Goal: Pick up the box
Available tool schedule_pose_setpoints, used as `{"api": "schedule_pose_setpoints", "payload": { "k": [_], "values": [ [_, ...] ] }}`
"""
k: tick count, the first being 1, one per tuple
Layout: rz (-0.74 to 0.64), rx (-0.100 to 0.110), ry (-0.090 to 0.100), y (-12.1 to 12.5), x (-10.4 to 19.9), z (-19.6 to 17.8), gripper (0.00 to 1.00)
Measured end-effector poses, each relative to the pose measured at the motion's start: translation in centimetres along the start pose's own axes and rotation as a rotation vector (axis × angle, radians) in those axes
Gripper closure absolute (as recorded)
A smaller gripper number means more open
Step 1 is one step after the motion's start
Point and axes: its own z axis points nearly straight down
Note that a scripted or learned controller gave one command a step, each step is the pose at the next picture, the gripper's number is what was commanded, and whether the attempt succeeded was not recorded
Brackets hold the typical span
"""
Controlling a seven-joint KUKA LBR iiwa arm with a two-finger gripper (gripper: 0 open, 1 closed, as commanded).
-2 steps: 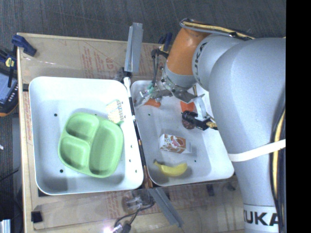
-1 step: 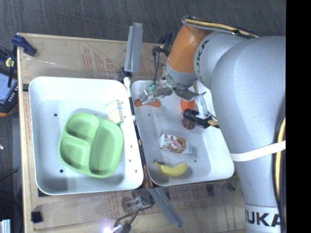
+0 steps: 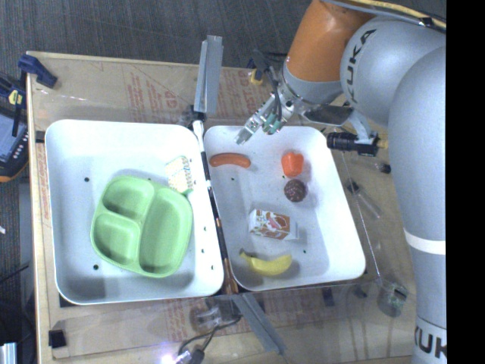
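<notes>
A small white box [image 3: 270,224] with a red and brown print lies flat in the middle of the right bin [image 3: 345,226]. A second small box [image 3: 180,174], pale yellow and green, leans against the right wall of the left bin [image 3: 64,203]. My gripper [image 3: 256,127] hangs over the far left edge of the right bin, tilted down to the left. It is well above and behind the white box, close to the sausage, and nothing hangs from it.
In the right bin lie a sausage [image 3: 229,160], an orange-red piece [image 3: 292,163], a dark round ball [image 3: 295,191] and a banana [image 3: 267,263]. A green divided plate [image 3: 142,227] lies in the left bin. The arm's body looms at the right.
</notes>
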Motion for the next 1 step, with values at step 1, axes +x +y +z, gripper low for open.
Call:
{"api": "schedule_pose_setpoints", "payload": {
  "k": [1],
  "values": [
    [0.0,0.0,0.0,-0.02,0.0,0.03,0.0]
  ]
}}
